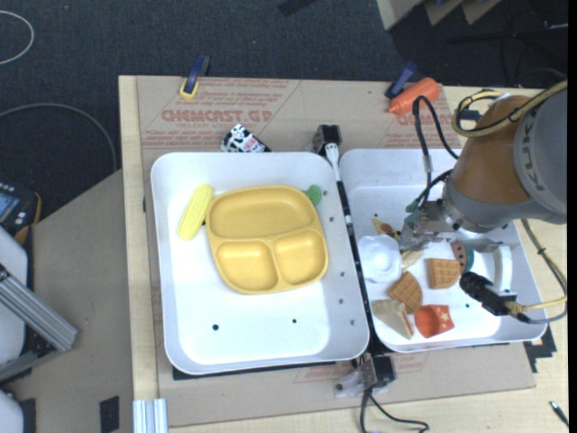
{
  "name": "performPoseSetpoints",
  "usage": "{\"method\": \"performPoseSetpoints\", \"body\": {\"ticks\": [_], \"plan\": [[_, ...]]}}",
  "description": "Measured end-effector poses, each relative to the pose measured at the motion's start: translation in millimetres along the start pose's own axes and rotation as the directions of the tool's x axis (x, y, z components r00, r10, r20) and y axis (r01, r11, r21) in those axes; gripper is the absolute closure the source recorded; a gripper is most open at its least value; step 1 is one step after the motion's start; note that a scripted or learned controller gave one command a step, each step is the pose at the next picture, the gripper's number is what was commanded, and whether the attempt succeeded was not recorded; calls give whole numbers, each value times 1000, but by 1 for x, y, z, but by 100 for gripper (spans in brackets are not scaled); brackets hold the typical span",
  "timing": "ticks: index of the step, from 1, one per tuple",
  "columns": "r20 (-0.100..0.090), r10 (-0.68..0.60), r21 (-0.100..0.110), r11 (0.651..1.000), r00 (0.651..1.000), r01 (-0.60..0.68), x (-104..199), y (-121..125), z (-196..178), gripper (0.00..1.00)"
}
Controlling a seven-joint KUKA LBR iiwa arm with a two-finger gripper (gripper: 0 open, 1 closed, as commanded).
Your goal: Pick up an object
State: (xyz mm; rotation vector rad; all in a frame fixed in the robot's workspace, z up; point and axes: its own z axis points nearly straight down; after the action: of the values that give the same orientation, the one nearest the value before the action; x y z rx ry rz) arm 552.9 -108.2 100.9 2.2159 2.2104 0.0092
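The big grey arm [527, 165] with its orange band reaches in from the right and hangs over the right bin [379, 171]. The left bin [171, 242] is white and shallow, and so is the right one. They sit side by side and touch in the middle.

In the left bin lies a yellow tray [266, 237] with three parts. A yellow toy corn [194, 211] lies just beside the tray on its left. A small green thing [314, 193] peeks out at the tray's top right corner.

In the right bin, the gripper [416, 234] is down among the little toys, and I cannot tell if it is gripping anything. A white cup [379, 258] sits just left of it. Near the front are a tan waffle square [443, 272], an orange waffle piece [407, 290], a beige wedge [394, 317] and a red toy [435, 320]. They lie close together.
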Motion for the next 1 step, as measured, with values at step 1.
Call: {"method": "performPoseSetpoints", "body": {"ticks": [1], "plan": [[-3, -4, 7, 1000, 1000, 4, 7, 4, -46, 100]]}}
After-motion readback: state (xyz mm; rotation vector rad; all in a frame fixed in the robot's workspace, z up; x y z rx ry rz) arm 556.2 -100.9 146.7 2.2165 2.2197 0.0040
